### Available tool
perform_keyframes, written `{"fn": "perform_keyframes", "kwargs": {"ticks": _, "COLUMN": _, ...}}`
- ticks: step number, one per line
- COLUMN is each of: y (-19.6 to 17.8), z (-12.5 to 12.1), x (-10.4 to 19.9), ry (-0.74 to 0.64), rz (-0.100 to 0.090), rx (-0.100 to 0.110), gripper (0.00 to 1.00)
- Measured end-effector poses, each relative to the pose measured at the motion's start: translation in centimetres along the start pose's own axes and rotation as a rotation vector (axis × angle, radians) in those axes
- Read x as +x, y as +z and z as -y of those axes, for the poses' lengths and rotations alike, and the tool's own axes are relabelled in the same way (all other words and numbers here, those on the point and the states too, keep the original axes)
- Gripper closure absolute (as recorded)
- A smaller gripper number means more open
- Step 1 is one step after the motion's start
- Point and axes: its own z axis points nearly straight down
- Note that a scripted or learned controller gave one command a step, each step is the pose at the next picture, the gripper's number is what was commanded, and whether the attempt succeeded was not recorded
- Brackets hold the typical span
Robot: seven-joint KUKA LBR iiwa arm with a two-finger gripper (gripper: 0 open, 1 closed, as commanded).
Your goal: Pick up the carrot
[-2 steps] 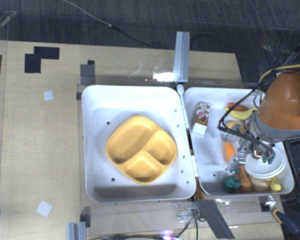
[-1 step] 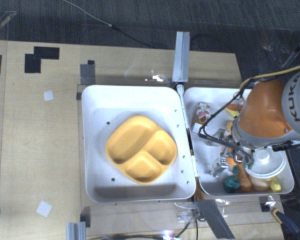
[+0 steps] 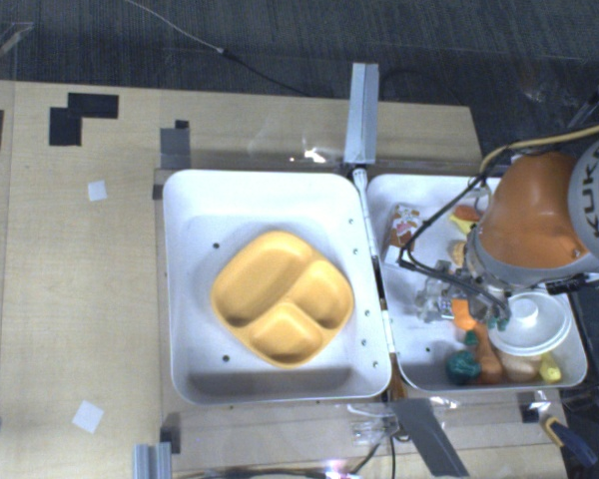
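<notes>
Grey arm [image 3: 579, 208] bent low over the right bin [image 3: 419, 362], pincer [image 3: 457, 302] down among cluttered toys, grip impossible to tell, orange carrot [image 3: 463, 314] just beneath it, partly hidden, yellow divided plate [image 3: 283, 296] in the left bin [image 3: 190, 267]

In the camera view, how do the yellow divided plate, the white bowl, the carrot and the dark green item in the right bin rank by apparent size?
Largest to smallest:
1. yellow divided plate
2. white bowl
3. carrot and dark green item: both small and partly hidden by the arm, so I do not rank them.
</notes>
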Motion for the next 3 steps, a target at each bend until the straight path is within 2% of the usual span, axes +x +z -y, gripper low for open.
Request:
{"fn": "perform_keyframes", "kwargs": {"ticks": 1, "y": -8.6, "z": -3.7, "x": -1.1, "ry": -0.020, "rz": -0.011, "rx": -0.002, "gripper": 1.00}}
{"fn": "perform_keyframes", "kwargs": {"ticks": 2, "y": -10.4, "z": -5.9, "x": -0.1, "ry": -0.309, "rz": -0.015, "rx": -0.004, "gripper": 1.00}}
{"fn": "perform_keyframes", "kwargs": {"ticks": 3, "y": -10.7, "z": 0.6, "x": 0.0, "ry": -1.091, "rz": -0.013, "rx": -0.008, "gripper": 1.00}}
